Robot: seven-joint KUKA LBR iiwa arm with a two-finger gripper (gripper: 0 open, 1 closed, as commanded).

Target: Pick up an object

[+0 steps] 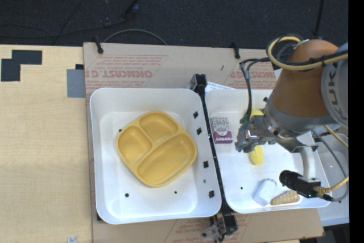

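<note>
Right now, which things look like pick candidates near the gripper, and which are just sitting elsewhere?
In play, right bin:
- gripper
- yellow object just beside it
- small pink card
- white piece
- tan piece

Lying about, left bin:
- yellow divided tray

Glossy yellow plastic tray [157, 148]; smooth white plastic bins [108, 179].

A robotics lab is indicated: two white bins [102, 122] are mounted on a cardboard sheet [142, 65] on a plywood table [40, 151], with loose cables [136, 5] trailed over dark floor at 12 o'clock.
</note>
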